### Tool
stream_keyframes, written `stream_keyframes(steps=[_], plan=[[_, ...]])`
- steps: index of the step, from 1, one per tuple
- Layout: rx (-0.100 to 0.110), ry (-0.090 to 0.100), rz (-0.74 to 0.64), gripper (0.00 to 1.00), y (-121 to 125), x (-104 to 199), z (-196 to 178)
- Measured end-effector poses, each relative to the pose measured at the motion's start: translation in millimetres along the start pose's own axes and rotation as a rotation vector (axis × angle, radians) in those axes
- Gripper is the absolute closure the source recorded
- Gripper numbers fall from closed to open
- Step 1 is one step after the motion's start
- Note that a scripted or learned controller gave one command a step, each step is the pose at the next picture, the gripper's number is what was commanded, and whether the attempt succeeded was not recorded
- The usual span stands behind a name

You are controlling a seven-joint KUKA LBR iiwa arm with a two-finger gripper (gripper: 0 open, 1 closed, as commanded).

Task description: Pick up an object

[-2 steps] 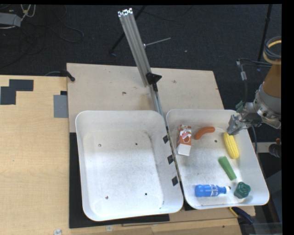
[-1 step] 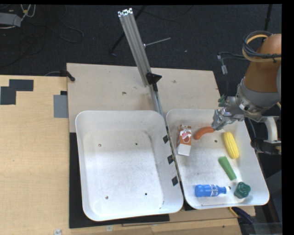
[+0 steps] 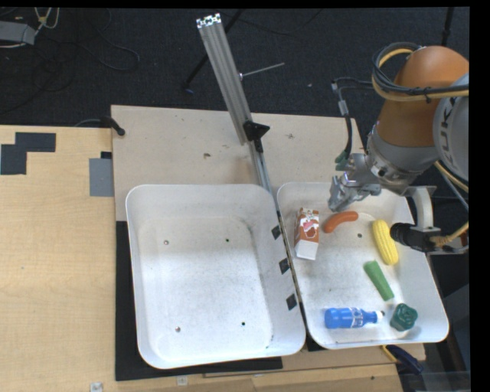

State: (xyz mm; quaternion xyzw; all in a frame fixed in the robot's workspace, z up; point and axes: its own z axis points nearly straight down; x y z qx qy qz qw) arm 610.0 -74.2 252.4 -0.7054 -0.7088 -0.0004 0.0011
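floor [image 3: 115,53]: dark carpet, cables | bench [image 3: 46,253]: light wood

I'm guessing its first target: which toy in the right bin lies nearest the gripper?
The orange sausage, lying just below the gripper at the bin's far end. The yellow corn, green cucumber and blue bottle lie farther off.

A pale wooden counter [image 3: 53,253] spreads across the left of the scene, with dark grey rectangular patches [image 3: 27,149] near its far left edge. A lighter beige board [image 3: 184,145] lies behind the two bins. The left white bin [image 3: 145,207] sits on a black mat [image 3: 122,306] whose edge shows along its left and near sides. A slanted aluminium rail [image 3: 226,76] rises from between the bins toward the far side, topped by a checkered marker [image 3: 208,21]. Black clips [image 3: 285,266] line the seam between the bins. Cables [image 3: 46,46] trail over the dark floor beyond.
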Motion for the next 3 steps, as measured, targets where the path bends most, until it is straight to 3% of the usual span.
stream_keyframes(steps=[3], plan=[[0.001,0.000,0.001,1.00,43,157,31]])
